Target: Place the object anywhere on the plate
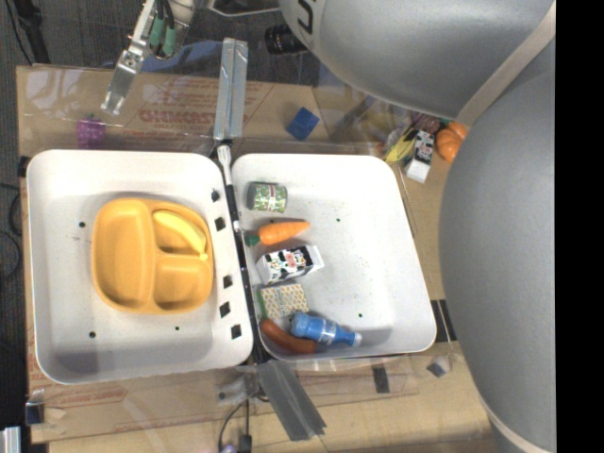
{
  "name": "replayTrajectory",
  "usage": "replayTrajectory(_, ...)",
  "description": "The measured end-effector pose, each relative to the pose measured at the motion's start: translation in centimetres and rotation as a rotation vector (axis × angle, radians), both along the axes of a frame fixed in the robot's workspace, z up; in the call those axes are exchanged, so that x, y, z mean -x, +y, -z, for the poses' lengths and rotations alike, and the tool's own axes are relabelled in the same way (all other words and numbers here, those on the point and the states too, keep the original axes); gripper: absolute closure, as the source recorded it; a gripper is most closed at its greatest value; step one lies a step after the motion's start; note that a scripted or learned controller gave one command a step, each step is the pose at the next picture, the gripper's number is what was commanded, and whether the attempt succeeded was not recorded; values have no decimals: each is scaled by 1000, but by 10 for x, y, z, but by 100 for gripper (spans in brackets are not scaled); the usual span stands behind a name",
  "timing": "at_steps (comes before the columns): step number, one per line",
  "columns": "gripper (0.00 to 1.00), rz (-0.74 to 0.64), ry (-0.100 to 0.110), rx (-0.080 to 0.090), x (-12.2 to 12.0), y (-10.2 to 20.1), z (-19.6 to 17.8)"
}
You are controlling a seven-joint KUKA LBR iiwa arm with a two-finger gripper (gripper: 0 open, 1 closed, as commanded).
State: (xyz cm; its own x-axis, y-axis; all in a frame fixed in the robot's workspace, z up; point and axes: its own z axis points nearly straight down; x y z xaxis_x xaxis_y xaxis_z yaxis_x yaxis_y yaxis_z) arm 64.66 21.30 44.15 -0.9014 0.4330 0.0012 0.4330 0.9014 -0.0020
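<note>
Figure: pick phase, not yet begun. The yellow plate, with 3 compartments, sits in the left bin. The candidate objects lie along the left wall of the right bin: green can, carrot, black-and-white carton, blue bottle. I see the gripper above the bench beyond the left bin, carrying nothing; I cannot tell whether it is open or closed. I judge that the next move calls for descending on 1 object, the can being best separated.
</note>
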Motion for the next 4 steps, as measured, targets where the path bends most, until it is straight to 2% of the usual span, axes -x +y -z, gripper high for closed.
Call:
replayTrajectory(1, 0, -224, 0, 0, 0, 7, 84)
replayTrajectory(2, 0, -623, -7, -1, 2, 6, -3)
replayTrajectory(3, 0, -1024, -2, -2, -9, 6, 56)
replayTrajectory(4, 0, -1373, -2, -2, -9, 6, 67)
